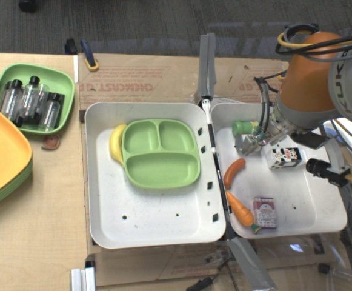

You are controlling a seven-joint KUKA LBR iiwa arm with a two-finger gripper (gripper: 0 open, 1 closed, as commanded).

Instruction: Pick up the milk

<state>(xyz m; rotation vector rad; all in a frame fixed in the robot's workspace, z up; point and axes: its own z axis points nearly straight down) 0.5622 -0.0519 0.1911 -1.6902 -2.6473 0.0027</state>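
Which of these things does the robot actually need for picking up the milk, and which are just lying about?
Needed:
milk carton
tool

Lying about:
green divided plate
yellow item beside it
sausage
carrot
small red packet
green item
bottles in green tray

Two white bins [103, 223] sit side by side. One green divided plate [161, 153] and one banana [116, 143] lie in the bin at nine o'clock. The three o'clock bin holds one milk carton [285, 156], one sausage [234, 171], one carrot [241, 209], one small packet [265, 213] and one green object [243, 127].
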